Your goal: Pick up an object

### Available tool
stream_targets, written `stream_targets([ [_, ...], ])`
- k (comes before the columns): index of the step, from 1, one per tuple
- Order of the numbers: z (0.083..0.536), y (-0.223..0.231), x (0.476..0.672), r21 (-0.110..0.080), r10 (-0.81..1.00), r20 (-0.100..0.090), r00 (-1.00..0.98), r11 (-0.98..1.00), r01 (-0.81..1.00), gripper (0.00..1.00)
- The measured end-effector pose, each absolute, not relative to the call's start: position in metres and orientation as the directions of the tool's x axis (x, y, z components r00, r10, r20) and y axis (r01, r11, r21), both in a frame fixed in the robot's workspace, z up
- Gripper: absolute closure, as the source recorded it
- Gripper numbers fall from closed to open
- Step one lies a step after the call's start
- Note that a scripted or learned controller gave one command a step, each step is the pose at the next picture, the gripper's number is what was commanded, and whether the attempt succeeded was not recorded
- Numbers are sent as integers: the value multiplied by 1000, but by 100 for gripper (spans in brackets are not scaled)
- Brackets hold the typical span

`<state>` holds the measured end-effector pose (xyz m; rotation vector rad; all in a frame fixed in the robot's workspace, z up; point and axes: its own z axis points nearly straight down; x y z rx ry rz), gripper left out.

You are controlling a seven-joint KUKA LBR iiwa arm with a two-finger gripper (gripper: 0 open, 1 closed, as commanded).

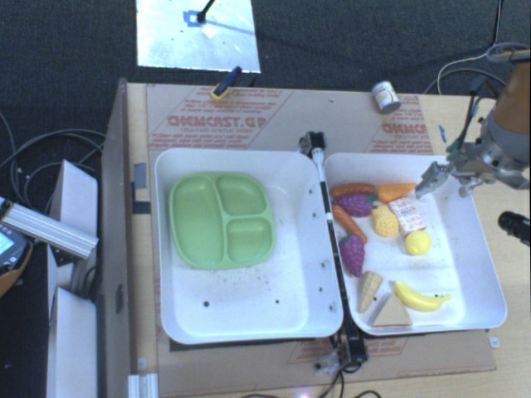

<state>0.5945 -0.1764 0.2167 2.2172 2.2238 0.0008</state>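
The pincer (448, 177) hangs over the right bin's (481, 247) upper right part, its fingers spread and nothing between them. Just beside it lie an orange carrot (396, 192), a red-and-white packet (407, 215), corn (383, 220) and a lemon (418, 242). Purple grapes (352, 254), a cone (368, 289) and a banana (421, 298) sit lower down. The left bin (241, 313) holds a green tray (221, 220).
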Motion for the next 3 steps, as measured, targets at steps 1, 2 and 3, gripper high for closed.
stream_targets([
  [1, 89, -127, 555, -1, 1000, 0, -3, 3, 1000, 0],
  [2, 85, -98, 601, 2, 1000, 0, -4, 4, 1000, 0],
  [3, 95, -99, 602, 3, 1000, 0, -5, 5, 1000, 100],
])
